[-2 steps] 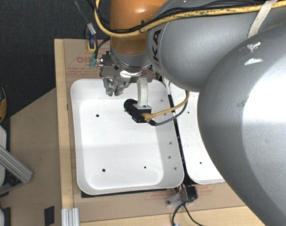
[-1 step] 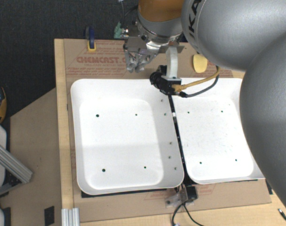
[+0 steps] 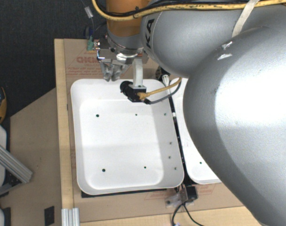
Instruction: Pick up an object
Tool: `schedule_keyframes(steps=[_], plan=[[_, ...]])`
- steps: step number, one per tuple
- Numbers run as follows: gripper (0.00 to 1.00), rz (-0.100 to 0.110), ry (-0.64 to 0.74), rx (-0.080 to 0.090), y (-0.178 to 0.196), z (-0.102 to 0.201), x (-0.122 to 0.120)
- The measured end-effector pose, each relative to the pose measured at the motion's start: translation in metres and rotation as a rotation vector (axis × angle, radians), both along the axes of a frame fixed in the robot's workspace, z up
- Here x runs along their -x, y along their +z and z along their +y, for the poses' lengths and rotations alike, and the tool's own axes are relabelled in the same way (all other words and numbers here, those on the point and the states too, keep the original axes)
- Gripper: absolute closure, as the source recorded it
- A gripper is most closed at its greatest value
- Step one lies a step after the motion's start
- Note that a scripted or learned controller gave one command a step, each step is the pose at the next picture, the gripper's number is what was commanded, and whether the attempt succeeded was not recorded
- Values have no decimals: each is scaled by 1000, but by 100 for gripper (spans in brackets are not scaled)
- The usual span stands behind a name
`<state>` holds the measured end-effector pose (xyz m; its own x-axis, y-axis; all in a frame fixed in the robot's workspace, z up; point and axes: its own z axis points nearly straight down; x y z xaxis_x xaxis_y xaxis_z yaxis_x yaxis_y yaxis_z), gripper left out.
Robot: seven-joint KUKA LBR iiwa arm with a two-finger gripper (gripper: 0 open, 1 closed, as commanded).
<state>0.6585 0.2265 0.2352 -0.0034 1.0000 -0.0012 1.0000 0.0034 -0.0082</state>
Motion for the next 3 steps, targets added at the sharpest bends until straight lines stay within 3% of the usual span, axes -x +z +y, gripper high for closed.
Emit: schedule_keyframes(steps=[1, 2, 3], plan=[[100, -17, -5, -3, 73, -17, -9], [100, -16, -9, 0, 114, -78, -9], [100, 3, 1, -1, 28, -24, -6]])
